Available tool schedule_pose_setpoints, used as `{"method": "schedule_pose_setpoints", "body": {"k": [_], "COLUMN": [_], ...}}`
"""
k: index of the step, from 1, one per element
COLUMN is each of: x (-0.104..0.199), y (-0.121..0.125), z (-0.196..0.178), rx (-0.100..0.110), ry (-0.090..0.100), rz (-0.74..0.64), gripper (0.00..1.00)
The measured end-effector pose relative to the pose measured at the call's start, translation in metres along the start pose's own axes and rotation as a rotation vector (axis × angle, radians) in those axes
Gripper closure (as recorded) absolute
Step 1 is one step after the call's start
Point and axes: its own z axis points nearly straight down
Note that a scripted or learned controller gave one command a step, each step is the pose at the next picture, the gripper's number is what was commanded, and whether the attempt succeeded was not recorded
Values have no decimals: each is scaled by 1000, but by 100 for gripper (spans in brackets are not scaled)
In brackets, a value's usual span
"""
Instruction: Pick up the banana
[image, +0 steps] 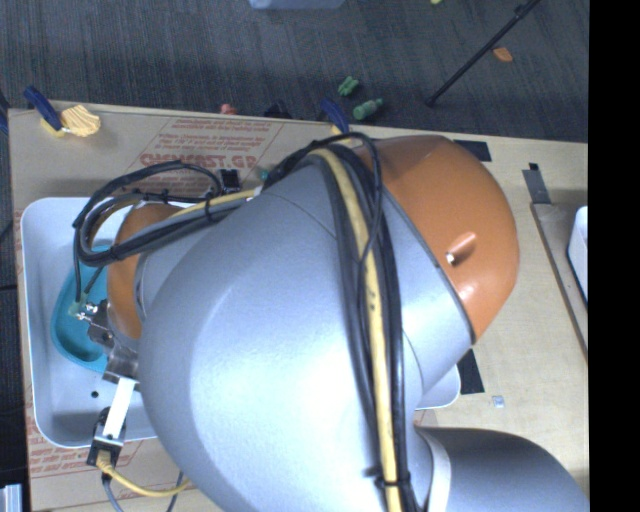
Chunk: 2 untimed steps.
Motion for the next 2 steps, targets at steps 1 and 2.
{"method": "schedule_pose_setpoints", "body": {"k": [1, 2], "x": [-45, -117], "y": [28, 55], "z": [-129, -134], "rx": [9, 11], "ry": [-1, 0], "rz": [-167, -367], "gripper": [100, 100]}}
